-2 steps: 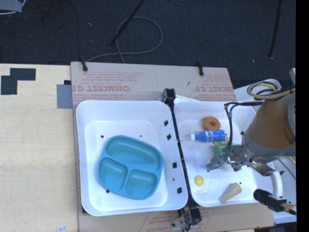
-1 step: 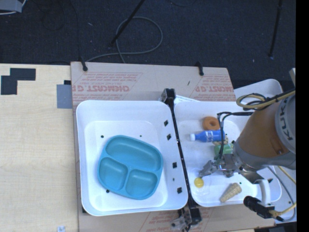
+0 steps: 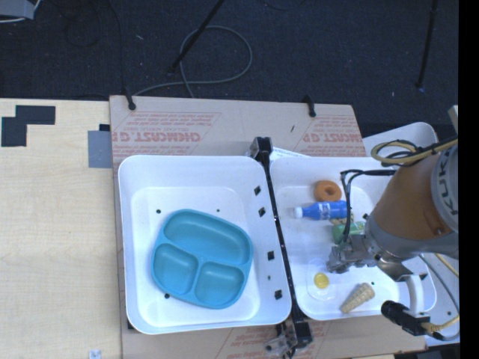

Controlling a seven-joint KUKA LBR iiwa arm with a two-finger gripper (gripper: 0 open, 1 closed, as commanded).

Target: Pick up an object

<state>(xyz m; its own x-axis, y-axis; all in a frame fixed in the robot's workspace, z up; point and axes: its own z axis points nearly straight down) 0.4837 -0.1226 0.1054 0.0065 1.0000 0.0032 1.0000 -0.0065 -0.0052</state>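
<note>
Altogether, two bins (image 3: 135, 200): one blue tray (image 3: 200, 258), one donut (image 3: 327, 191).

Loose objects for picking, spread across two shallow white bins.

In the left white bin (image 3: 138, 200) a blue plastic three-compartment plate (image 3: 202, 257) lies flat, turned at a slant. The right white bin (image 3: 299, 182) holds an orange-brown ring-shaped doughnut toy (image 3: 327, 191) near its far side, a white tube with a blue body (image 3: 322, 212) lying on its side just below it, a small round yellow piece (image 3: 321, 280), and a tan ridged cone (image 3: 357, 298) lying tilted near the front edge.
</note>
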